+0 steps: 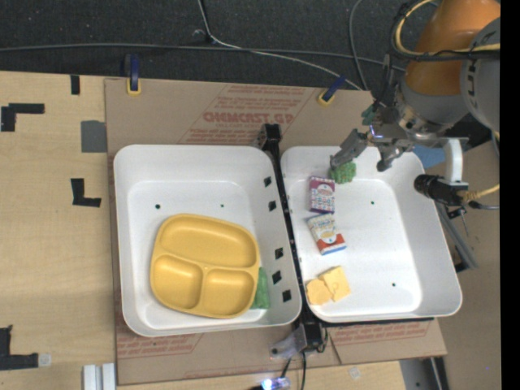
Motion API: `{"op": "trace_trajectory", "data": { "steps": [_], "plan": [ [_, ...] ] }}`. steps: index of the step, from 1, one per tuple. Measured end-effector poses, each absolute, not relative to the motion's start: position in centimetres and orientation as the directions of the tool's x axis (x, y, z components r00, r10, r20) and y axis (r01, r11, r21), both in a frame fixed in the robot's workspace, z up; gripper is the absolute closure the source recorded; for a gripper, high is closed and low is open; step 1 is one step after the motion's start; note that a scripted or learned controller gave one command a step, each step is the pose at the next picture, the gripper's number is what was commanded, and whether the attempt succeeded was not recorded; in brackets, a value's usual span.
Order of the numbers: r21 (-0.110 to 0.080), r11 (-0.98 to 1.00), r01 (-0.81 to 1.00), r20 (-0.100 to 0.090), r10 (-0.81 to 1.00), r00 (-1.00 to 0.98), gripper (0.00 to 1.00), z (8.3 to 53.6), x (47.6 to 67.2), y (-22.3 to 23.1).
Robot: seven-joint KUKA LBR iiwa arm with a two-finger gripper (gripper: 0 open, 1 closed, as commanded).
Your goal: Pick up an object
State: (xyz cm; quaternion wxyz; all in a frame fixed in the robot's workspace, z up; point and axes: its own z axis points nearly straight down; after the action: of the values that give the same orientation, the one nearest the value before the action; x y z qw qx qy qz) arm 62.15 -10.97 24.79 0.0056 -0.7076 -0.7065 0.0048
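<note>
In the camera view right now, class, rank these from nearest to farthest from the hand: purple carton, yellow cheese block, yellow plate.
1. purple carton, right bin's top, just below the hand
2. yellow cheese block, right bin's bottom
3. yellow plate, left bin

A wooden bench (49,242) stood under even light, with a brown cardboard sheet (236,112) laid across it and pinned by a blue-and-yellow clamp (132,75). Black tape marks (81,192) dotted the wood. Behind hung a dark curtain (97,15), crossed by a cable (244,45).

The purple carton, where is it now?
The purple carton lies in the right bin, near its upper left corner, just above the red-and-white carton.
</note>
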Motion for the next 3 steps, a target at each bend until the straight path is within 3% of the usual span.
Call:
{"op": "trace_trajectory", "data": {
  "steps": [1,3],
  "plan": [
    [-0.002,0.002,1.000,0.000,1.000,-0.002,0.00,25.6,62.4,-10.9],
    [-0.006,0.000,1.000,-0.001,1.000,0.000,0.00,13.6,60.9,-11.1]
  ]
}}
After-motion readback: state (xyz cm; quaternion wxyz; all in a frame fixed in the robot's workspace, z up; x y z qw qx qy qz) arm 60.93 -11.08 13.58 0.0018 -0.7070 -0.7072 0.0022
